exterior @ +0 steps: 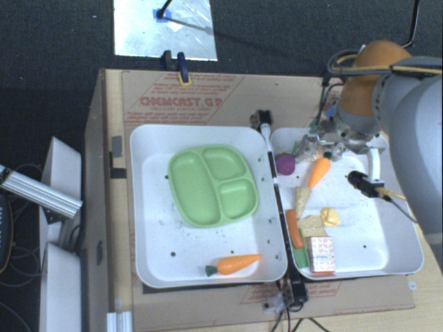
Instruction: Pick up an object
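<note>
My gripper point(320, 146) hangs low over the far left part of the right bin point(387, 254), under the grey arm with its orange band point(360, 92). An orange carrot point(318, 173) lies slanted just in front of the gripper, its thick end touching or nearly touching the gripper's tip. A purple round item point(285, 163) sits to the gripper's left, by the bin wall. The gripper's own body hides its tip.
The right bin also holds a cream wedge point(302, 200), a red sausage point(294, 228), a yellow piece point(331, 217) and a pink box point(320, 253). In the left bin point(149, 206) lie a green divided plate point(213, 185) and a second carrot point(232, 263).
</note>
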`<act>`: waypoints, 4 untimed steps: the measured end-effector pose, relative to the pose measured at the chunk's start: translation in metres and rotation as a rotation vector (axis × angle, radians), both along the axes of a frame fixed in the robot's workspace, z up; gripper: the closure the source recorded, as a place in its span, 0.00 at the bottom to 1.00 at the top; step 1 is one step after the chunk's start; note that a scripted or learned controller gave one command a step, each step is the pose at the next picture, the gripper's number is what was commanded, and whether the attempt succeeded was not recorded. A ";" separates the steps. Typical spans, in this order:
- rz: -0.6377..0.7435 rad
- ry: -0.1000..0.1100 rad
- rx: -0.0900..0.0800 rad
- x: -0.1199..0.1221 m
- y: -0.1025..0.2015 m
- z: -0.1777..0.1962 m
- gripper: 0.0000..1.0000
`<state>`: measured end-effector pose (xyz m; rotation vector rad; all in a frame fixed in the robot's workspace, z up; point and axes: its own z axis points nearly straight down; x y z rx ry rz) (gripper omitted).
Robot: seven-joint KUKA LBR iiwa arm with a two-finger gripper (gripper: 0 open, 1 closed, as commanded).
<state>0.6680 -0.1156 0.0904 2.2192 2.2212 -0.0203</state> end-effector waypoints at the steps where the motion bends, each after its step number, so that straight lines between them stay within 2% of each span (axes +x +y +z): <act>1: 0.003 -0.001 -0.001 0.000 0.000 0.011 1.00; 2: 0.004 0.004 -0.004 0.000 -0.002 0.011 0.00; 3: 0.004 0.005 0.013 -0.001 -0.020 -0.004 0.00; 4: 0.002 0.004 0.003 -0.002 -0.015 -0.004 0.00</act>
